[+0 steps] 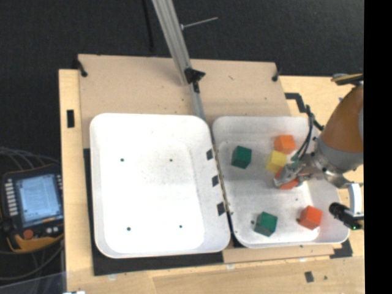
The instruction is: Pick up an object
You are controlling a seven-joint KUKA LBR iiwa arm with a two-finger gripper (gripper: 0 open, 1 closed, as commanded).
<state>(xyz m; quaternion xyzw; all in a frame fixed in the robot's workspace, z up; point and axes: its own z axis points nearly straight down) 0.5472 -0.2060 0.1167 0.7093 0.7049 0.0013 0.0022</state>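
1. Five blocks are seen in the right bin, and no single one is marked out by the task.
2. A yellow block lies in the upper right part of that bin, with an orange block touching it on the side toward the bin's far edge.
3. A small red-orange block lies just below the yellow one, right at the tip of the hand.
4. Whether that block is pinched cannot be told, since the hand's tip is blurred and partly covered by the wrist.
5. A green block is set near the bin's left edge, in its upper half, well apart from the yellow block.
6. A second green block is found near the near edge, toward the middle.
7. A red-orange block sits close to the near right corner of the bin.
8. The arm is seen entering over the bin's right edge, its orange band above the grey wrist.
9. The left bin is placed beside the right one, their inner edges touching.
10. Both bins are carried by the table, with bare board shown beyond their far edges.
11. A grey metal pole is slanted from the top of the view down to the table's far side, ending between the two bins.
12. A handheld control pendant with a lit screen is seen off the table's left edge.
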